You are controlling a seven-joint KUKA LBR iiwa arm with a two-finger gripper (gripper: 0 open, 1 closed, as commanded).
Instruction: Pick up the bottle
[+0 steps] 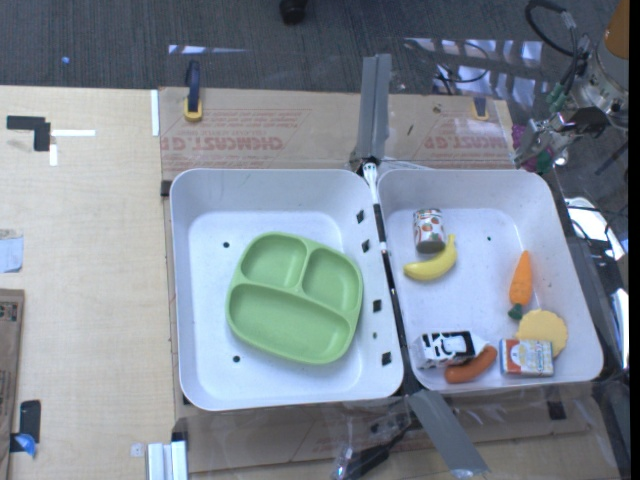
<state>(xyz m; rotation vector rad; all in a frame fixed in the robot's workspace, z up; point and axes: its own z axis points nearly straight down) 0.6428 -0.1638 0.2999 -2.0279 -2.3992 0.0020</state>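
White right bin (560,218) holds everything loose. Nearest the camera, farthest from the jaws, lie a black-and-white carton (445,345), a red sausage (470,366) and an orange juice box (527,357). Closer to the jaws come a carrot (520,276) and a banana (432,263). The small labelled container (428,229) touching the banana is probably the bottle, untouched, well apart from the jaws. The arm (618,38) hangs beyond the bin's far corner; cables clutter it, so spread or pressed cannot be told.
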